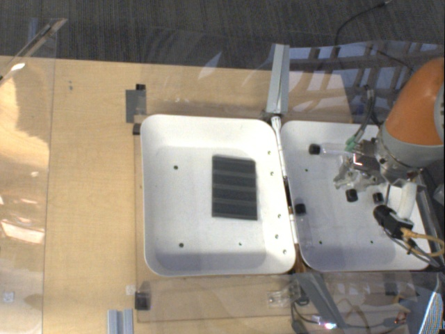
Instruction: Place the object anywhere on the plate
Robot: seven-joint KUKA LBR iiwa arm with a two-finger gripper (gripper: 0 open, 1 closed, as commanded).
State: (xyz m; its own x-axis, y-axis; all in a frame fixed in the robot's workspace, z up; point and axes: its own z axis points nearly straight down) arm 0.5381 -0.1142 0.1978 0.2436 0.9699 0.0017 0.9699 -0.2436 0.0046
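One dark ribbed plate in left bin, long axis near-far.

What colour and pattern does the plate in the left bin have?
Dark grey with ridged horizontal bands, the plate, seen in the camera view.

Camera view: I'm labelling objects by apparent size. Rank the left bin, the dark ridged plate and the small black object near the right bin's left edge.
1. left bin
2. dark ridged plate
3. small black object

Smooth white bins, seemingly plastic; matt wooden bench.
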